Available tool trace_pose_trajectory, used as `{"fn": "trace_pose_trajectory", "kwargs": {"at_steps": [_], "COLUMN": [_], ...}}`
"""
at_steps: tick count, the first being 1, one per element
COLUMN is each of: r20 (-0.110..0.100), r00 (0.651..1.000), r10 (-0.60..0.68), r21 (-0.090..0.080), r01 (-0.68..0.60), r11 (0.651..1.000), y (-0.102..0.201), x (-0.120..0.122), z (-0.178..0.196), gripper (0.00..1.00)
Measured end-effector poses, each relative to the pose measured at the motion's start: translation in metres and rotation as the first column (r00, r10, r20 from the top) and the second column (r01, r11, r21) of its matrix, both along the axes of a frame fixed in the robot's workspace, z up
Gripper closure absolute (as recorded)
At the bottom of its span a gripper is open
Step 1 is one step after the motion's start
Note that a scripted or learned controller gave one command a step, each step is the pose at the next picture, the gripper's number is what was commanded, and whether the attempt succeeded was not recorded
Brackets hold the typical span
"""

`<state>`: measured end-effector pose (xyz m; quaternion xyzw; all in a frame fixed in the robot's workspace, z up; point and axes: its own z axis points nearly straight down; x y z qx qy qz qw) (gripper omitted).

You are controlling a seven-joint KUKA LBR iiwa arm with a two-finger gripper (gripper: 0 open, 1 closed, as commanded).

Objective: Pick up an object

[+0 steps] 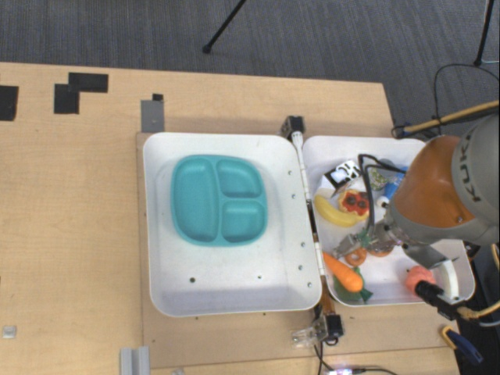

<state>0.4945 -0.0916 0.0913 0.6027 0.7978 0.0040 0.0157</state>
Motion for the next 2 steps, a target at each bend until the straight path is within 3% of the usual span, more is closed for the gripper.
{"fn": "trace_pose_trajectory", "kwargs": {"at_steps": [1,2], "r20": [-0.01,0.001], "r00": [0.998,0.974], "r10": [0.067,-0.226], "r21": [0.003,0.011], "r01": [-0.067,0.226], "r11": [0.998,0.974], "y": [-0.0019,0.0008], "x": [0.008,0.0009], "z": [-0.0006,-0.0004], "gripper": [0.0,0.0]}}
